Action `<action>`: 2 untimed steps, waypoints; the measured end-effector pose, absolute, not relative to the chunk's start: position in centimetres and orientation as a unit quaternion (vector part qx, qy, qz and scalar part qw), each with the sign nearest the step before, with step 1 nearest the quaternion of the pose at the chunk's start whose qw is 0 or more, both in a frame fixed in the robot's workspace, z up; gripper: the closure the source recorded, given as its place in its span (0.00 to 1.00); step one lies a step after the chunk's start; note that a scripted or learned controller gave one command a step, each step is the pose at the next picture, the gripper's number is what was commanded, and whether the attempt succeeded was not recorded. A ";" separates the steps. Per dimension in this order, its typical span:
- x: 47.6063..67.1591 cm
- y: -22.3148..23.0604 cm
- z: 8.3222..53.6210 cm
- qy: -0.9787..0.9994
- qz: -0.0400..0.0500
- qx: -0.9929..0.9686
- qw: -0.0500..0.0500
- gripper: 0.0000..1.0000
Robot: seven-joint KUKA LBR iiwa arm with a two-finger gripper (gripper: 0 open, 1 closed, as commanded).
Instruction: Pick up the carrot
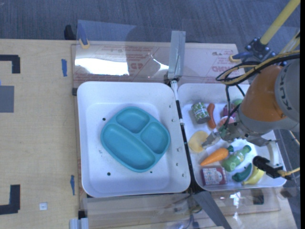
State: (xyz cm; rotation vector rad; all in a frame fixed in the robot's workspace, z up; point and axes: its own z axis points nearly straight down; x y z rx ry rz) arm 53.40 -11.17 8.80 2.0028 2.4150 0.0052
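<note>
The orange carrot (214, 156) lies in the right bin (187, 93), near its front, pointing left with its green top toward the right. My gripper (217, 137) hangs just above and behind the carrot, between it and a pale yellow round item (197, 141). Nothing shows held in the gripper, and the carrot rests on the bin floor. The grey arm with its orange band (259, 101) reaches in from the right and hides part of the bin's back right.
Around the carrot lie a green bottle-like toy (236, 159), a red box (213, 176), a banana with a green piece (251, 174), a green-brown can (200, 111) and a red-orange piece (211, 116). The left bin (90, 175) holds a teal divided plate (136, 138).
</note>
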 end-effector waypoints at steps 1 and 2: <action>52.1 -11.0 11.7 0.740 0.000 0.673 0.001 0.00; 48.8 -10.4 8.7 0.655 0.002 0.755 0.002 0.00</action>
